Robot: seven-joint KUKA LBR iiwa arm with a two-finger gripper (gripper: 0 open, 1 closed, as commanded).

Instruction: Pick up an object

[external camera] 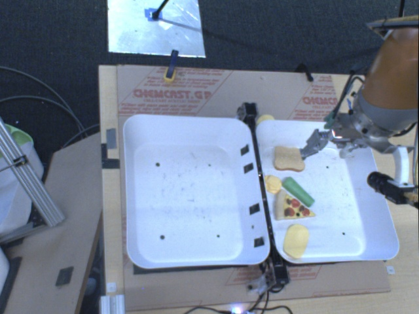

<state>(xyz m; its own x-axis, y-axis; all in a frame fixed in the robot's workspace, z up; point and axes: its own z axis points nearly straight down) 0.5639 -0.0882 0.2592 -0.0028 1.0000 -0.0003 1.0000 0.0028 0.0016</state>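
Now the gripper (313, 144) hangs over the right bin (366, 237), just beside the toast slice (289, 158), and I cannot tell how it is set. Pizza slice (292, 207), green piece (298, 190) and yellow piece (296, 240) lie below.

Two white bins (190, 182) of smooth, faintly glossy plastic, the left one speckled with fine dark scuffs, matt printed cardboard sheet (196, 90) beneath them, shiny crinkled foil-like square (156, 17) beyond, dark rough carpet (52, 38), glossy plastic toy pizza slice (292, 207).
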